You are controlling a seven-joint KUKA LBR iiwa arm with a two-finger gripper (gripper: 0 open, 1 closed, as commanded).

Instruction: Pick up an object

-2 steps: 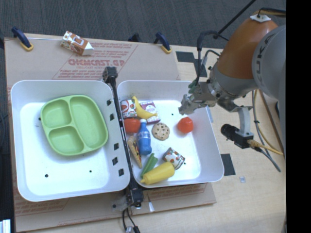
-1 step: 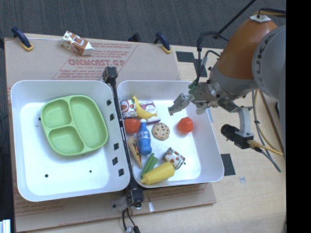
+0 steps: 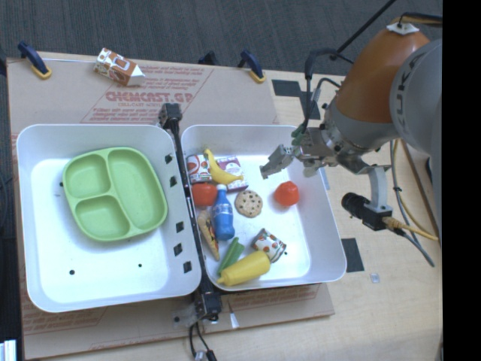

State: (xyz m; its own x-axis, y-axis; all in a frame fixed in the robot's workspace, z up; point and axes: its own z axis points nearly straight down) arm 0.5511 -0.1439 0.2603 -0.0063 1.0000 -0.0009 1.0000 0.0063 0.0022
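Observation:
The right bin [image 3: 328, 232] holds several toy foods. Among them are a red tomato-like ball [image 3: 285, 194], a cookie [image 3: 248, 202], a blue bottle [image 3: 222, 215], a banana [image 3: 222, 171], a second red fruit [image 3: 203, 194], a small printed carton [image 3: 268, 243] and a yellow pepper [image 3: 244, 269]. My gripper [image 3: 288, 171] hangs over the bin's upper right part, just above the red ball. It is open and its fingers, spread to either side, have nothing between them.
In the left bin [image 3: 37, 277] lies a green divided plate [image 3: 114, 194]. A small carton [image 3: 116, 66] rests on the cardboard behind the bins, and blue clamps [image 3: 252, 65] grip the board's far edge. A black divider [image 3: 180, 201] runs between the bins.

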